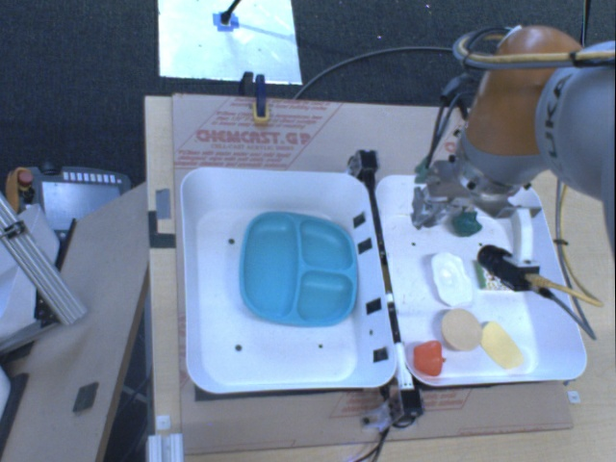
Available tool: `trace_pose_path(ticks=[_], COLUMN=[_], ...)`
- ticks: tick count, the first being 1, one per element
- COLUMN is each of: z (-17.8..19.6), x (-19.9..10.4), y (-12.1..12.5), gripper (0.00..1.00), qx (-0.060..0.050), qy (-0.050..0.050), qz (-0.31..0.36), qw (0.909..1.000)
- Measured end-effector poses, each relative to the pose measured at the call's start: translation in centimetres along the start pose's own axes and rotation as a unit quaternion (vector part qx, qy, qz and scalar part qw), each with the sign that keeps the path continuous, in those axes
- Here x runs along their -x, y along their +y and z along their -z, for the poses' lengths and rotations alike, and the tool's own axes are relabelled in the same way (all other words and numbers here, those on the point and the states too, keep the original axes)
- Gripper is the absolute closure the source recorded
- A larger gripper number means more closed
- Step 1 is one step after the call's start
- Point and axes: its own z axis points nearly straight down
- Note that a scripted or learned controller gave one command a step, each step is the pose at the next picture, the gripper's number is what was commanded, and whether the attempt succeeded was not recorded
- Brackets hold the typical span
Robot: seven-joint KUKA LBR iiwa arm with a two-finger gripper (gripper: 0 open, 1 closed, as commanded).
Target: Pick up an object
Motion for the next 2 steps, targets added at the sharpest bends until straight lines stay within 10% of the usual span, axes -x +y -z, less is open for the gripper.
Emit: trace_pose_path(ticks=[2], z=[-0.2], x=[-12.0], y=[0.6], gripper=[1.00], qx=[0.000], qy=[0.000], qz=[0.000], qw=[1.0000])
